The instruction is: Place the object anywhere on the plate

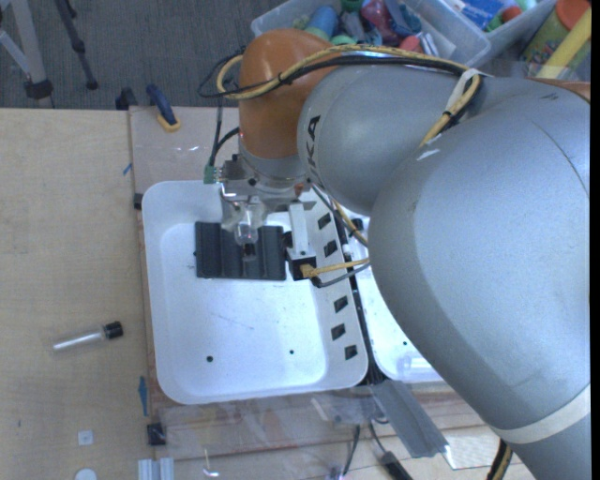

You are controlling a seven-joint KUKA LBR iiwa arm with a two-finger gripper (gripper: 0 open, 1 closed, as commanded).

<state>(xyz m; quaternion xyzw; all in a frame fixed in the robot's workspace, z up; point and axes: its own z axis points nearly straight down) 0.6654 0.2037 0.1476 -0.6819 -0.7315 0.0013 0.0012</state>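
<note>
A pale wooden table [66, 234] carried the scene, and the grey arm [469, 216] covered most of its right side. The left white bin [187, 370] lay beneath the claw [241, 253], whose two black fingers [211, 251] stood wide apart with nothing gripped. Where the object lay could not be told, so its look, weight and best hold went unjudged. A small vial [89, 336] rested outside the bin.

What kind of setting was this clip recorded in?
Probably a robotics lab bench: a KUKA arm reaches over a shallow white bin on a wooden bench, with a clear tub of colourful objects behind.
</note>
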